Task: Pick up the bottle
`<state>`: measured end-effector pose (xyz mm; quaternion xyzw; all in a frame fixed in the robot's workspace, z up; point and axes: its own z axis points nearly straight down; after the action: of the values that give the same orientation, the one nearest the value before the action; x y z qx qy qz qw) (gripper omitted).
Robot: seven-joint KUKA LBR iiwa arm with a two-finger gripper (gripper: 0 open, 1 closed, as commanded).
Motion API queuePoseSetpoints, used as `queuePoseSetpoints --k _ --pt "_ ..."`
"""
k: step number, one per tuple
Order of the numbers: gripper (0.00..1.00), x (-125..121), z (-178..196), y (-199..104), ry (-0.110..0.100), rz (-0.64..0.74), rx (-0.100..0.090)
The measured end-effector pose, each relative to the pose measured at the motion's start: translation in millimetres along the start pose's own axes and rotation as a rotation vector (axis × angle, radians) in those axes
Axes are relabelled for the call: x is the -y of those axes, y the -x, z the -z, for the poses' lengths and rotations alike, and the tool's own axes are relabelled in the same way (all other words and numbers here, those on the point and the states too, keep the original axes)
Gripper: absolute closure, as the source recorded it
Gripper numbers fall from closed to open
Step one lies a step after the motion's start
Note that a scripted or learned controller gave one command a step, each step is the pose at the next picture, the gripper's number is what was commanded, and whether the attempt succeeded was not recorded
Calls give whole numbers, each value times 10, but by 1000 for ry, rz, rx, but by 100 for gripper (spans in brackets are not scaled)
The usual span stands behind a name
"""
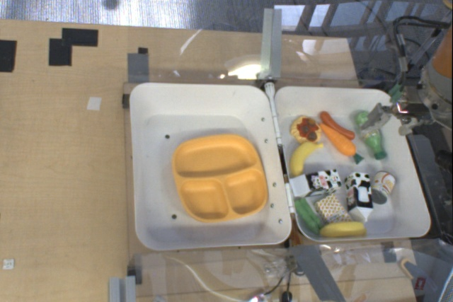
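Claw [379, 117] at 2 o'clock of right bin [422, 212], finger state unreadable. Centre over green bottle [374, 143], descend straight, avoid carrot [341, 143] at 9.

Plate [216, 177] in L bin [152, 223].
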<state>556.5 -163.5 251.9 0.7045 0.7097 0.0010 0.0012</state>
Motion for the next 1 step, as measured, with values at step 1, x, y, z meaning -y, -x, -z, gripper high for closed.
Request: queuePoseSetpoints --k 1 --pt "0 -275 371 425 3 165 3"
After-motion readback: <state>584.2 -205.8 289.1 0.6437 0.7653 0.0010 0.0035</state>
